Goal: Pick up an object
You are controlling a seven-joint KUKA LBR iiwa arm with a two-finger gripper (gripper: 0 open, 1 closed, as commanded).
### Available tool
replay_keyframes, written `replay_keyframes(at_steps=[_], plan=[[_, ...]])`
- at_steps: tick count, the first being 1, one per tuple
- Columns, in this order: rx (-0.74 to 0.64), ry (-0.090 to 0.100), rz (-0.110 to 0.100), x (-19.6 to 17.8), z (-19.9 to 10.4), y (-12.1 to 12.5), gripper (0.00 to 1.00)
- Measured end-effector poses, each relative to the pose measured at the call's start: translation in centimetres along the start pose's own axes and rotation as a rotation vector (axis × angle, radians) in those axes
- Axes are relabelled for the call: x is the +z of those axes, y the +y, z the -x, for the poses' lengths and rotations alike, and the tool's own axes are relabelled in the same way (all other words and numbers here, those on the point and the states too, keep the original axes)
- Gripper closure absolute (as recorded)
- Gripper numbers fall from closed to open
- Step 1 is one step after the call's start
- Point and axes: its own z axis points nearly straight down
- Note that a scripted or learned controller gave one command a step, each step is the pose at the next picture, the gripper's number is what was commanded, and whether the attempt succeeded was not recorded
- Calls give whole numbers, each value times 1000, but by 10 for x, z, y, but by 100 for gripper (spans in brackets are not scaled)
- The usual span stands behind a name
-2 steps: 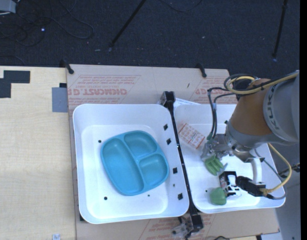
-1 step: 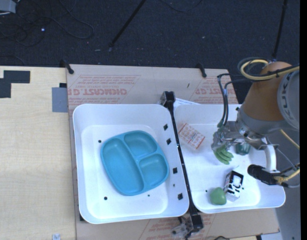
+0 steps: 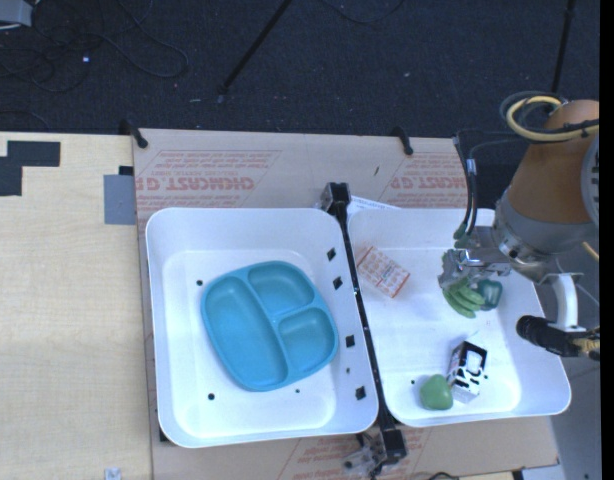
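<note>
Your pincer [image 3: 467,286] hangs low over the right-hand shallow white bin [image 3: 547,400], near its right side, under the grey arm with the orange band [image 3: 547,183]. It sits right on top of a crumpled green object [image 3: 469,298], touching or nearly so, but you cannot tell from this slant whether the thing is actually between its tips, nor how wide it stands.

Just left of the pincer, near the divider between the bins, a small flat packet with orange-red print [image 3: 381,272] lies tilted on the bin floor; its lettering is too small to read. Towards the near edge of the same bin, a small black-and-white box [image 3: 469,368] stands beside a rounded green lump like a small fruit [image 3: 437,394], the two touching or almost touching.

The left-hand shallow white bin [image 3: 177,268] holds a turquoise plastic plate with three compartments [image 3: 269,323], lying flat.

Both bins rest on a brown cardboard sheet [image 3: 247,173] spread on the pale wooden desk [image 3: 57,318]. Red lettering on the cardboard appears upside down from your view and seems to read CHEMCAST GP, printed more than once.
</note>
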Motion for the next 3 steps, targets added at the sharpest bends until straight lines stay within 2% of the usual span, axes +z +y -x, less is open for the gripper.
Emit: replay_keyframes(at_steps=[1, 3], plan=[[-4, 0, -1, -22, 1, 0, 100], [-8, 2, -4, -20, -115, 37, 100]])
